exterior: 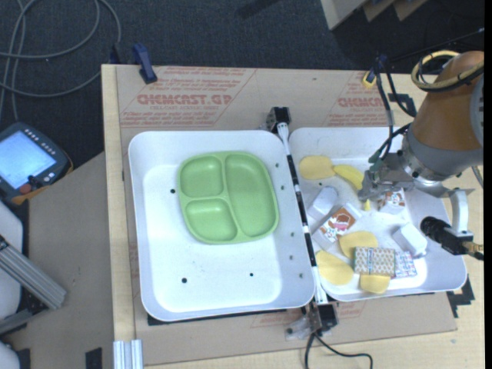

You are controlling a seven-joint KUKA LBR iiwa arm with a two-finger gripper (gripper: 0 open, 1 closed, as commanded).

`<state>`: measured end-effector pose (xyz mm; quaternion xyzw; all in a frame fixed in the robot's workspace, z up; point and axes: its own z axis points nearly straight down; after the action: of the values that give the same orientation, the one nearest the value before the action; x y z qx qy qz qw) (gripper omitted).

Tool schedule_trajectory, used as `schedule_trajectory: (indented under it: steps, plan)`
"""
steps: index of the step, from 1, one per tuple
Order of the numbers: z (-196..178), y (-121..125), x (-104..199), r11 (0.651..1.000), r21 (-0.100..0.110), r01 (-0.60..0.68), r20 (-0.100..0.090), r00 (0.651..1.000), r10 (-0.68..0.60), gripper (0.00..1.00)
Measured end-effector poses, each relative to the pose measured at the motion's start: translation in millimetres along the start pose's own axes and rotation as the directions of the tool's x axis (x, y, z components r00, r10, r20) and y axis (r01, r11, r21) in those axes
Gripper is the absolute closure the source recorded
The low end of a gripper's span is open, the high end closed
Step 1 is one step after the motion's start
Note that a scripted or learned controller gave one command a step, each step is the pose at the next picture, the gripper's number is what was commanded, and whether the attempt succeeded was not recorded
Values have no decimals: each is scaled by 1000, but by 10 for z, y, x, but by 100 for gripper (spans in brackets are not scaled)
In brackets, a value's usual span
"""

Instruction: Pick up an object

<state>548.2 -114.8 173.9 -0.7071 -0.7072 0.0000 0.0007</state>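
Observation:
My gripper (374, 191) hangs low over the right bin (350, 138), near its middle right. It is just above a small packet with red and white print (393, 199) and beside a yellow banana-shaped piece (350, 175). A round yellow piece (315, 167) lies at the bin's far left. A white packet (323, 201) and a red-and-white wrapper (339, 223) lie in the middle. Near the front are yellow pieces (335, 268), a patterned packet (374, 261) and a white block (410, 239).
The left bin (154, 229) holds a green divided plate (228, 197). The arm's grey body and orange band (450, 114) overhang the right bin's far right corner. A blue clamp (143, 61) sits at the bench's back left edge.

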Motion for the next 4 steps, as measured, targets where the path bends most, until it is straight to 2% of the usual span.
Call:
schedule_trajectory:
  steps: [1, 2, 3, 4]
  plan:
    - [-358, -14, 105, 1000, -3, 1, 2, 1000, -1, 100]
    - [-356, -15, 105, 1000, -2, 1, 1, 1000, -1, 0]
    - [787, 118, -107, 1000, -1, 0, 1, 1000, 0, 0]
    - [894, 119, 9, 1000, 1, 0, 0, 1000, 0, 0]
